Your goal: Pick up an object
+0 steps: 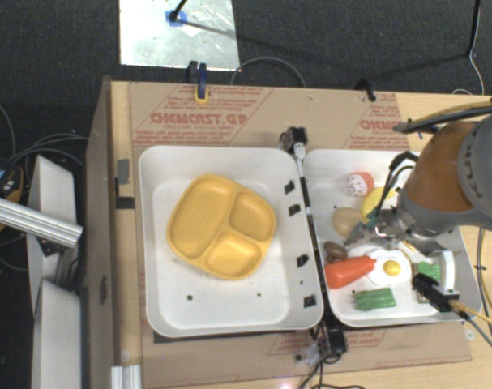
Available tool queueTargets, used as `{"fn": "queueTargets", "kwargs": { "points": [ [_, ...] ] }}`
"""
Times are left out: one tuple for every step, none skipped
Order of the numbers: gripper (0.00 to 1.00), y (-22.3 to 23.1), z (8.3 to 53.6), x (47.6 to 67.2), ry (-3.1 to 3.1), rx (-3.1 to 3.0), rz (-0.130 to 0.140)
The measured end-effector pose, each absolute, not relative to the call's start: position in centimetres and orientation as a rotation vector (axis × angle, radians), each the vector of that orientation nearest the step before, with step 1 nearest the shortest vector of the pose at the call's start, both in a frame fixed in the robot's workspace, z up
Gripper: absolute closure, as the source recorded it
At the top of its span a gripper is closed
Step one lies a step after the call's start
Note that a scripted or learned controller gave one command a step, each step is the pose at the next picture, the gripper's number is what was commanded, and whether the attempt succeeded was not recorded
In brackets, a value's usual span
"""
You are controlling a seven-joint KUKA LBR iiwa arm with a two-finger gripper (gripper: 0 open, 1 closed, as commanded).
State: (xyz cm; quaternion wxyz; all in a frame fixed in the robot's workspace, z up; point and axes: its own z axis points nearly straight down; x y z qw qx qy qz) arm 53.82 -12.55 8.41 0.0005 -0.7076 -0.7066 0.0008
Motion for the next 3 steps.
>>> {"fn": "queueTargets", "kwargs": {
  "points": [
    [0.0,-16.7,14.5,62.0,-2.237,-2.226,-0.01],
    [0.0,-14.4,8.2,64.5,-2.229,-2.214,-0.001],
    [1.0,-14.7,9.6,64.3,-2.226,-2.211,0.008]
  ]
}}
